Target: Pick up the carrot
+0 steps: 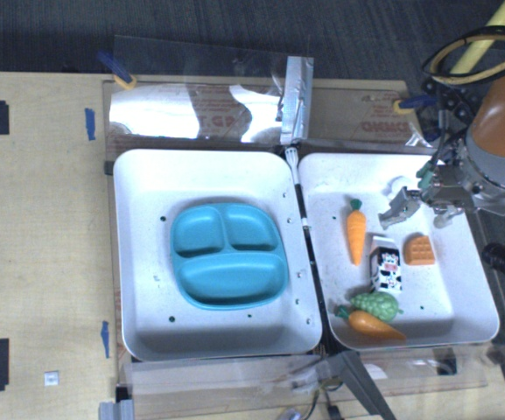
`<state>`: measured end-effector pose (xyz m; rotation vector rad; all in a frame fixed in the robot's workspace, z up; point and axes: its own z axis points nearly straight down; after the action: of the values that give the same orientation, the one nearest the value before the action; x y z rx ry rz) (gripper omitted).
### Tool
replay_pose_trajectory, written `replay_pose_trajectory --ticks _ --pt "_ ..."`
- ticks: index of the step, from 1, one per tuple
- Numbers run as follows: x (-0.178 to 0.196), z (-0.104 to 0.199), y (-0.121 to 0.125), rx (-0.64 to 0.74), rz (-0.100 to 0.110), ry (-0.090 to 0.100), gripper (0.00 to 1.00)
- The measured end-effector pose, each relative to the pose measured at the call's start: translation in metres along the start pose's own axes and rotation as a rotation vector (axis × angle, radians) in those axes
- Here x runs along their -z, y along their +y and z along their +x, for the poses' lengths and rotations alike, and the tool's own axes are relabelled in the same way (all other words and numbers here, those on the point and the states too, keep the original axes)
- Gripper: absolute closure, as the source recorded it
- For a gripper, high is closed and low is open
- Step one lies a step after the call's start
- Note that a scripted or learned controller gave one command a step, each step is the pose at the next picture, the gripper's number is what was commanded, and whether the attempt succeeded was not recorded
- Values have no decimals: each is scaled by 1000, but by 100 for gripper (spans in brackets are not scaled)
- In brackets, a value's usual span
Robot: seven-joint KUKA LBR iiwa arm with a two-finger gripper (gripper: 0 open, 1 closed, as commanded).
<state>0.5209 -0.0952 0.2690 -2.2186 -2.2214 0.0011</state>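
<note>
Orange carrot (356, 233) lengthwise, right bin

carrot (356, 234): orange body, small green top
second carrot (376, 324): orange, lying by the front wall of its bin
leafy vegetable (375, 304): mottled light and dark green
waffle-like piece (419, 250): orange-tan with a grid pattern
small carton (387, 269): white with black patches, a cow-like print
divided plate (228, 254): plain turquoise blue
left bin (138, 234): white with a few small dark dots
right bin (462, 309): white
pincer (401, 206): grey metal
arm (497, 129): grey with an orange band
surface (33, 252): pale wood grain, with black corner marks and blue tape strips
</note>
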Motion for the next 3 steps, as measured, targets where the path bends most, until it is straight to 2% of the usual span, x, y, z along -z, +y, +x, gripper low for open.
replay_pose_trajectory --ticks 1,2,3 --pt "-144 -21 72 293 6 2 0" --pt "-181 -11 57 642 -8 -4 0" --pt "-169 -10 60 641 -16 -7 100"
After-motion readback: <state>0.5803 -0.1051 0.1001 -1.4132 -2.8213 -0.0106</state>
